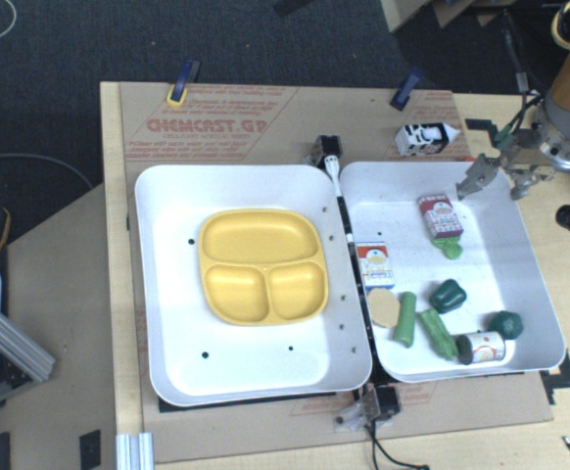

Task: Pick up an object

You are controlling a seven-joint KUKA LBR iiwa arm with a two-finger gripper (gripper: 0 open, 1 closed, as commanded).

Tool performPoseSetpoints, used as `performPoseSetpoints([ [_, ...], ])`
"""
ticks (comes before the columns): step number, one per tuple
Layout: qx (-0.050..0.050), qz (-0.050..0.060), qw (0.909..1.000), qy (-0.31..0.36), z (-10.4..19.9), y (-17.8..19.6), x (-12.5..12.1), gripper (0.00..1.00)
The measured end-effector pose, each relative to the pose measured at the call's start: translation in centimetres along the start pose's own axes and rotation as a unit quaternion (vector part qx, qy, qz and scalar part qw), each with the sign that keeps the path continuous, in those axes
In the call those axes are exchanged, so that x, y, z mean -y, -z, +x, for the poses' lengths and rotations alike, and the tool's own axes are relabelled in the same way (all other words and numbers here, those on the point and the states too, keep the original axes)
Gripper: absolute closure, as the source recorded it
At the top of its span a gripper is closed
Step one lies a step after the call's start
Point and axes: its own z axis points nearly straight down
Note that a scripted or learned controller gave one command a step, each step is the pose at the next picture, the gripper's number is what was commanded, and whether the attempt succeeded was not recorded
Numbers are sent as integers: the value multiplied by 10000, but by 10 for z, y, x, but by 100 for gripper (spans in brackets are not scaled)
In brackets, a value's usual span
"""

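Gripper (498, 172) sits over the upper right corner of the right bin (520, 262), at the end of the arm coming in from the right. Two fingers (473, 180) are visible and spread apart, with nothing between them: gripper is open, holding no object.

Right bin contents, all lying on the bin floor:
- small reddish carton (441, 216), upper middle, nearest the gripper but apart from it, below and to its left
- small green piece (450, 250) just below the carton, touching or nearly so
- small white box with red and blue print (374, 265) along the left wall
- tan disc (384, 308) below that box
- green stick (404, 318) just right of the disc, roughly upright in the view
- second green stick (437, 332), tilted, lower middle
- dark green lump (448, 296) above the tilted stick
- small white can with a label (482, 347) on its side near the lower rim
- dark green round item (505, 325) just above the can's right end

Left bin (167, 262) holds a yellow three-compartment plate (262, 265), centred.

On the counter (265, 125) behind the right bin: a small black-and-white cow figure (427, 137). Blue clamps (182, 83) on the counter's far edge.
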Motion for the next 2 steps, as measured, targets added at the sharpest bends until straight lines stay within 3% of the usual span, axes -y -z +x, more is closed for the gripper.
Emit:
performPoseSetpoints([
  [1, 18, -78, 10000, 16, 1, 10, -3, 0],
  [2, 13, -52, 10000, 10, -4, -42, 5, 0],
])
